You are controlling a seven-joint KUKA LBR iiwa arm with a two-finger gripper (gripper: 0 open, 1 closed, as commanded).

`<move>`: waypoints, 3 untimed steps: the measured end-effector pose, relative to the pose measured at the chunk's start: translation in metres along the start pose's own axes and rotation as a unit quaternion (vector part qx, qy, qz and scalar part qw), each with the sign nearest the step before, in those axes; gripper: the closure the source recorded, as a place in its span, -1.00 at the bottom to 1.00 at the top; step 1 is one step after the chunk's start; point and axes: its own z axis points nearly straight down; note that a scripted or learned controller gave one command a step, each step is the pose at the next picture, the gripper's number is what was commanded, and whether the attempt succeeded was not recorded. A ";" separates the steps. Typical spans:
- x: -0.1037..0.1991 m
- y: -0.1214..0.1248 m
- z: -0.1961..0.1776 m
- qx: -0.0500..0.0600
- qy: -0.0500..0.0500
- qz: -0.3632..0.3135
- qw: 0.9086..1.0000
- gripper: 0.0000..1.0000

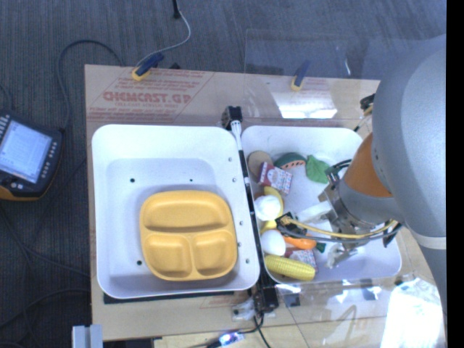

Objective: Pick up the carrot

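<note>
Plastic in a mustard yellow comes first: a divided tray sits in the left bin, well away to the left of the gripper. The right bin holds a crowd of toy food along its left wall. Two white eggs lie there, one above the other, left of the gripper, and a corn cob lies below them near the front rim. The carrot is a small orange piece just above the cob, lying flat on the bin floor close to the gripper's left, apart from it. A green leafy piece rests farther back. The gripper hangs low over the right bin beneath the grey arm; how wide it stands cannot be told, and nothing shows held in it.
</note>
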 end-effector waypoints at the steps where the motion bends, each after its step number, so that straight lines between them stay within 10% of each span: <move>1: 0.000 0.000 0.000 0.000 0.000 0.000 1.000 -1.00; 3: 0.000 0.000 0.000 0.000 0.000 0.000 1.000 -1.00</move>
